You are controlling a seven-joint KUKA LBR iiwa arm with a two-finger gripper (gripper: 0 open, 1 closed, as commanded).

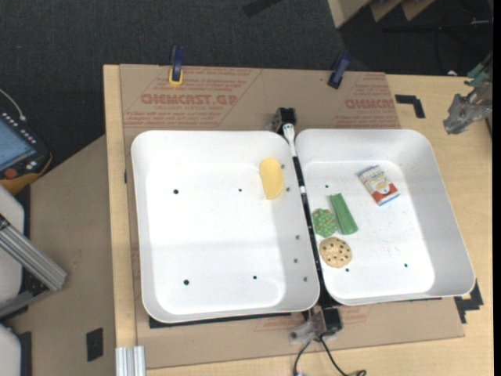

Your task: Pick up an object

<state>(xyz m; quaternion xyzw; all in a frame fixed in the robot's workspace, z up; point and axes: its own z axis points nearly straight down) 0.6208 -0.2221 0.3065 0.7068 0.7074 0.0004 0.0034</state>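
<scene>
- At the left of the frame we see the left bin (211,233), holding one yellow piece (272,178) that lies near its upper right corner, just beside the divider between the bins.
- Right of centre sits the right bin (438,210). Along its left side a round green piece (324,222) touches a long green block (343,214), and a speckled cookie (335,251) lies just below them.
- Further right and higher, a small printed box (378,185) lies alone, well apart from the green cluster.
- At the frame's far right edge, above the table (117,171), we see the gripper (463,114), outside both bins; we cannot tell how it is set.
- We judge the approach has not begun. To do it well, we would choose an isolated target, the box or the yellow piece, descend straight over its middle, and span its narrow side.
- The green cluster looks riskier: the neighbours touch, so a descent there may nudge one aside.
</scene>
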